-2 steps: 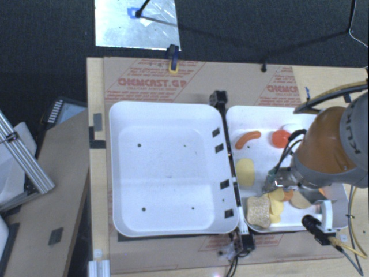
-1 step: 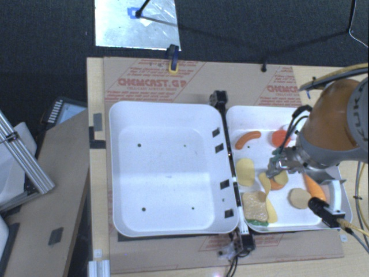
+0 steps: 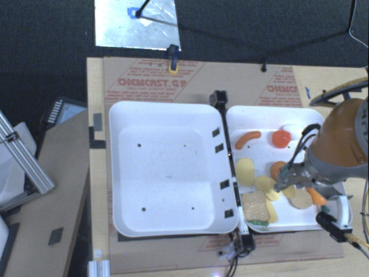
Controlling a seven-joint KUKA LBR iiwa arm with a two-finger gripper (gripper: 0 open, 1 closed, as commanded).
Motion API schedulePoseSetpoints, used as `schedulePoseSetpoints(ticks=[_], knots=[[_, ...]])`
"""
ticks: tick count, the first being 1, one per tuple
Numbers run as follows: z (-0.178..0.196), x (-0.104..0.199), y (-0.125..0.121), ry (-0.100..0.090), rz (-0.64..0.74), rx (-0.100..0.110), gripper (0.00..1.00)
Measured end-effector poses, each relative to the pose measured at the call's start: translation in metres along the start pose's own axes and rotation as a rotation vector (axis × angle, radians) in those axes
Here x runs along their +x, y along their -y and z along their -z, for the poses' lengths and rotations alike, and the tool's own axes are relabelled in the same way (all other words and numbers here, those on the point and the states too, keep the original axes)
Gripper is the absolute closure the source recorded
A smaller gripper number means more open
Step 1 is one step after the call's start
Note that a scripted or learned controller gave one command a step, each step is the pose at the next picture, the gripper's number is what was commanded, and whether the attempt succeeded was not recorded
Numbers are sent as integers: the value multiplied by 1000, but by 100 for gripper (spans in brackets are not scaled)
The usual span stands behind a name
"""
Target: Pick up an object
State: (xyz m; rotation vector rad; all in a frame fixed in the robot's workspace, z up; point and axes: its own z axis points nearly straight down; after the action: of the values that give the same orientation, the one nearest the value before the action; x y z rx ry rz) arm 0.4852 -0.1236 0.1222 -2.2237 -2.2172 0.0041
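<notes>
The right bin holds several toy foods: an orange sausage, a red tomato, a pale yellow potato, a sandwich, an orange piece, a round beige slice and a carrot. My gripper is down in this bin, among the yellow pieces beside the orange piece. The wrist above hides the tips.
The left bin lies beside it, with a black divider strip between them. A cardboard sheet lies under both bins. A metal plate sits at the back. The arm's orange band overhangs the right bin's right side.
</notes>
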Motion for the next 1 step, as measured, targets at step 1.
schedulePoseSetpoints(ticks=[1], knots=[[65,93,-3,-5,16,-10,100]])
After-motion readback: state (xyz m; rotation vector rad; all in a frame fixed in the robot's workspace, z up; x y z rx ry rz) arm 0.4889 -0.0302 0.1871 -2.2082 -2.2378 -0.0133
